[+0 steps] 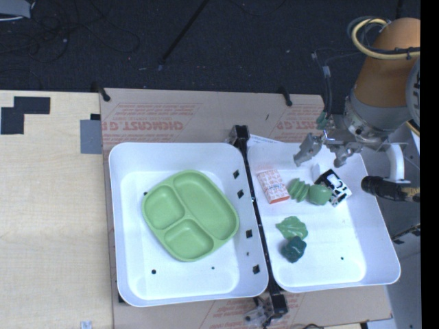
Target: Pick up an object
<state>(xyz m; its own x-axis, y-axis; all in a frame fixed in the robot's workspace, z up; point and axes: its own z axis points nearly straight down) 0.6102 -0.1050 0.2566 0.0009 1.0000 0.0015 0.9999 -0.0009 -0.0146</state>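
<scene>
Objects for picking lie in the right-hand shallow white plastic bin (370,266): a small pink-and-white printed card or packet (272,186) near the bin's left wall, a ribbed light-green toy piece (309,192) just to its right, and a small black-and-white patterned block (335,186) touching that green piece on its far side. Nearer the camera sit a pale green leafy-looking lump (291,226) and, just below and touching it, a darker teal rounded lump (293,249). Above the far part of this bin hangs the grey two-finger gripper (322,154), its fingers spread apart with nothing between them, poised over bare bin floor just behind the ribbed piece and the patterned block. It hangs from the orange-banded wrist of the grey arm (387,60), which enters from the right. Across the black divider, the left-hand shallow white bin (137,266) holds a light-green three-compartment plastic tray (190,214), lying flat and turned at a slant. Both bins rest on a brown cardboard sheet (171,118) with red printing, set on a pale wooden bench (48,218).
</scene>
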